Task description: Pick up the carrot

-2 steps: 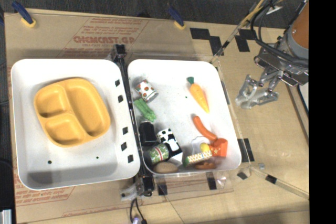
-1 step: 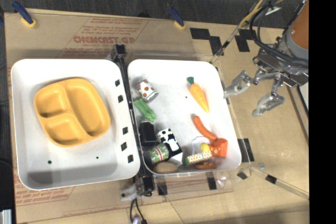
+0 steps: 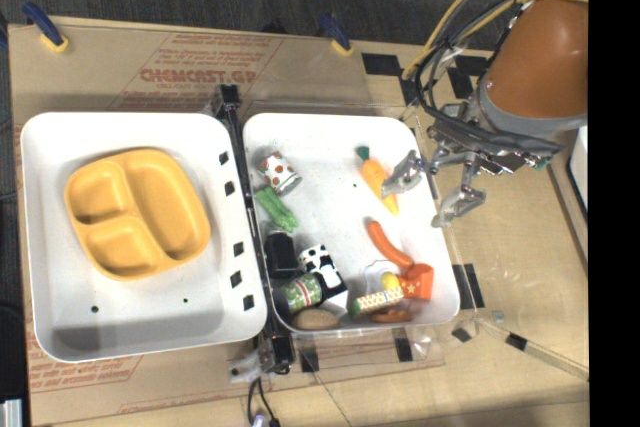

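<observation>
Two shallow white bins sit side by side on a cardboard sheet (image 3: 130, 385) printed in faded red; the lettering above the left bin reads roughly "CHEMCAST", and the smaller lines under it are too blurred to read. Blue clamps (image 3: 45, 25) grip the sheet's far edge.

At the right bin's right rim hangs the gripper (image 3: 432, 187), its two metal fingers spread apart with nothing between them. One fingertip (image 3: 402, 177) hovers just beside the carrot (image 3: 375, 175), though contact cannot be judged; the other is over the rim.

Lying in the upper right part of the right bin (image 3: 320, 130), the carrot is short and orange with a green top at its far end.

That bin also holds a small red and white can (image 3: 279, 173), a green vegetable (image 3: 275, 210), a black block (image 3: 280, 253), a black and white cow-patterned piece (image 3: 320, 263), a green-labelled can (image 3: 300, 293), a brown rounded item (image 3: 318, 318), a long orange-red sausage-like piece (image 3: 388, 245), a red cup-like piece (image 3: 417, 281) and a colourful packet (image 3: 380, 299) whose print is illegible.

Inside the left bin (image 3: 60, 315) rests a yellow divided tray (image 3: 137, 210) with three compartments.
</observation>
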You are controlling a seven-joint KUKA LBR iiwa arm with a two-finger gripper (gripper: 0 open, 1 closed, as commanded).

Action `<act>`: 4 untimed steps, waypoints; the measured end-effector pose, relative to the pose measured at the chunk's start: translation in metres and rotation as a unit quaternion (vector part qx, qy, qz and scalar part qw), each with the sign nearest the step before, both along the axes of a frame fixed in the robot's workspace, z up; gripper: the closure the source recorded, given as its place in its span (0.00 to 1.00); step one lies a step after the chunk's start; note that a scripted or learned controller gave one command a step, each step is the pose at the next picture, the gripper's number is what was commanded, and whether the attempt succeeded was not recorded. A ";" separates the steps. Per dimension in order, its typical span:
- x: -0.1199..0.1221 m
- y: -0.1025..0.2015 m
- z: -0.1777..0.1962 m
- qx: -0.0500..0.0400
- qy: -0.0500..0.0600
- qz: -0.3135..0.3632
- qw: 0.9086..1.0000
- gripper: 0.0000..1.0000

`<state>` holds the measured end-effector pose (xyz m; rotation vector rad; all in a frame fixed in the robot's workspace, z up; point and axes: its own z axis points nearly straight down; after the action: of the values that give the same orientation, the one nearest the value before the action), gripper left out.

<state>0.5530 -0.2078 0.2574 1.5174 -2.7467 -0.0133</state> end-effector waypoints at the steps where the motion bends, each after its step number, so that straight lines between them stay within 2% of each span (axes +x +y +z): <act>1: 0.047 0.000 -0.080 -0.001 0.000 -0.024 1.000 0.00; 2: 0.071 -0.002 -0.164 -0.002 -0.007 -0.012 1.000 0.00; 3: 0.075 -0.001 -0.149 -0.003 -0.012 -0.011 1.000 1.00; 4: 0.074 -0.001 -0.149 -0.003 -0.012 -0.011 1.000 0.00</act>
<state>0.6274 -0.2089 0.1084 1.4966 -2.7783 0.0130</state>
